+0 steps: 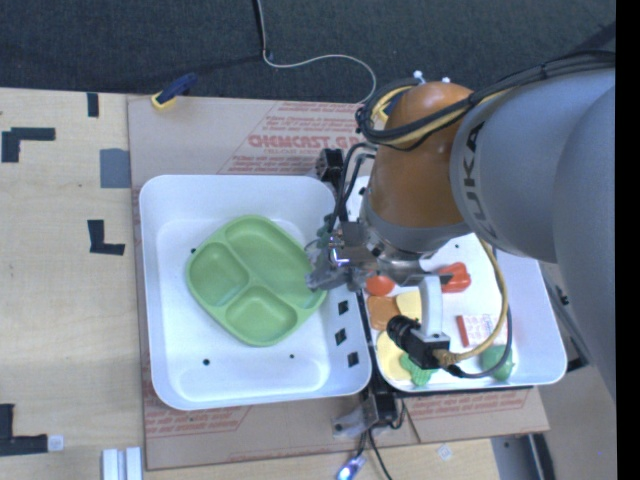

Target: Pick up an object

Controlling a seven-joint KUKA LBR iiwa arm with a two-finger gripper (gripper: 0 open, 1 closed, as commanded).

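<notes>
One green plate (250,278) lies just left of the end effector (325,261), whose grip state is unclear.

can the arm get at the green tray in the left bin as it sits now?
Probably yes. The green tray lies flat and alone in the left bin with nothing on top of it, and the pincer is already at its right rim. A flat tray offers little beyond that rim to grip, though.

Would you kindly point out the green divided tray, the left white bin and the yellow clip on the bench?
green divided tray (250,278): camera view, central ridge.
left white bin (235,378): camera view, bare floor near front.
yellow clip (165,95): camera view, yellow body.
</notes>
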